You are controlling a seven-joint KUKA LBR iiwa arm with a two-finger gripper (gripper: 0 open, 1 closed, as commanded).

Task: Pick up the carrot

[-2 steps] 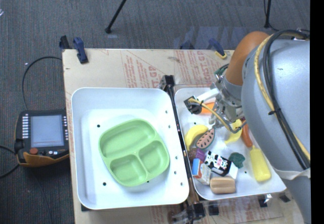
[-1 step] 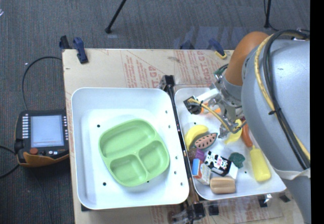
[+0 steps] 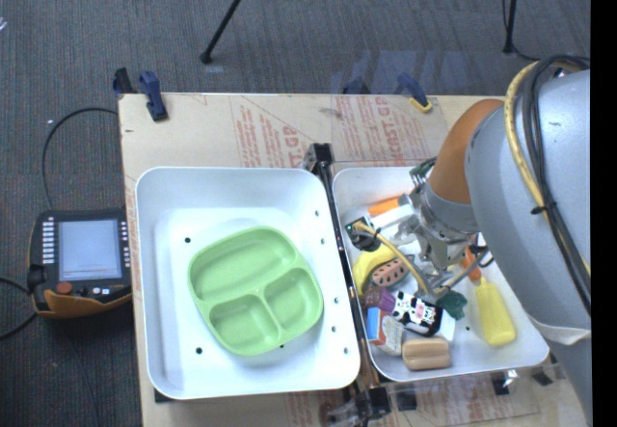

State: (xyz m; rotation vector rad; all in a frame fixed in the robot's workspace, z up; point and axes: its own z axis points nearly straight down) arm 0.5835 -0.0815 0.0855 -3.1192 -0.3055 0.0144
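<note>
Field notes, standing by the bench.

- Landmark: the right bin (image 3: 384,186), crowded with small items.
- Arm (image 3: 525,194) reaches over the right bin's far-right side. Its grey bulk and orange band cover that corner.
- Gripper (image 3: 439,266) is low over the middle of the right bin, among the clutter. The wrist housing and cables hide the tip. Cannot tell how far open it is, nor whether it has hold of anything.
- Carrot (image 3: 388,206): taken to be the slim orange piece lying in the right bin's upper-left part, near the back wall. It lies tilted, apart from the gripper, and nothing grips it.
- Yellow bottle (image 3: 494,312): lower-right of the right bin, lying along the side wall.
- Tan block (image 3: 426,354): against the right bin's front wall, near the middle.
- Black-and-white patterned item (image 3: 417,311): centre-front of the right bin, just behind the tan block.
- Yellow curved piece (image 3: 369,268): left-centre of the right bin, with a brown-red item touching it.
- Left bin (image 3: 147,271): touching the right bin's left wall.
- Green divided plate (image 3: 255,292): inside the left bin, well left of the right bin, flat.
- Handheld control pendant (image 3: 82,256): on the floor, far left of the right bin, beyond the bench edge.
- Blue clamp (image 3: 151,93): on the bench's back-left corner, well apart from the right bin.
</note>
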